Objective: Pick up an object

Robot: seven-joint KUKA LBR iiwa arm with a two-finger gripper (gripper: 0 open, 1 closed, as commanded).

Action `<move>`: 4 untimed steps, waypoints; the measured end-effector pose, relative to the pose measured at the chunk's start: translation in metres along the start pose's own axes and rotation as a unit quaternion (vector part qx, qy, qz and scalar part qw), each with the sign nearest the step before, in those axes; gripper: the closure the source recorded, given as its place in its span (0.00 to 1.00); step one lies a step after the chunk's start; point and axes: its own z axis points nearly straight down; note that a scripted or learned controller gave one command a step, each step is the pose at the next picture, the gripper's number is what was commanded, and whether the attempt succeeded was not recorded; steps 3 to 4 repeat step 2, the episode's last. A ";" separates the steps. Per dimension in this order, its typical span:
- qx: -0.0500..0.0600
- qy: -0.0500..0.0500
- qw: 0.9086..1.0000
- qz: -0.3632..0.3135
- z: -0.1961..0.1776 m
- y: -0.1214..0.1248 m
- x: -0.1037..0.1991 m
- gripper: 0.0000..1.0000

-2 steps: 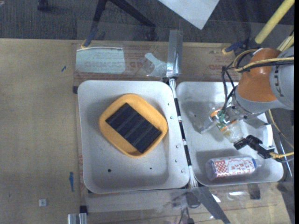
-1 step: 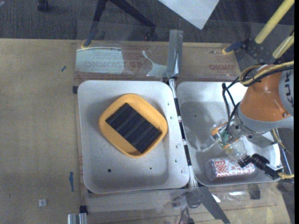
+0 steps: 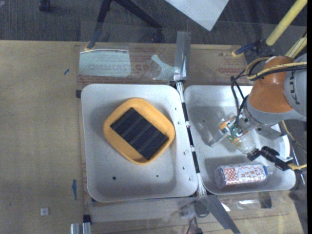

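In the left bin [image 3: 92, 179] an orange-yellow pad with a black ribbed top [image 3: 139, 130] lies flat near the middle. A red-and-white checkered tube [image 3: 242, 174] lies on its side along the front of the right bin [image 3: 204, 101]. My gripper [image 3: 228, 133] is low inside the right bin, near its middle, just above and behind the tube. The arm's orange band [image 3: 270, 89] sits over the bin's right side. A small green and orange part shows at the gripper's tip, and I see no object clearly held.
Cables [image 3: 241, 99] run down the wrist, and a black connector [image 3: 267, 155] hangs near the right bin's right wall. A metal divider [image 3: 187, 126] separates the bins. A clear plastic piece [image 3: 163, 67] lies on the bench behind the bins.
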 end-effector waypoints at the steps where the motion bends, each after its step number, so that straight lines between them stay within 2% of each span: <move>1: -0.002 -0.001 1.000 0.003 -0.010 0.000 -0.002 1.00; 2: 0.001 -0.001 0.999 -0.036 -0.097 0.112 -0.004 1.00; 4: 0.001 -0.001 0.999 -0.036 -0.097 0.112 -0.004 1.00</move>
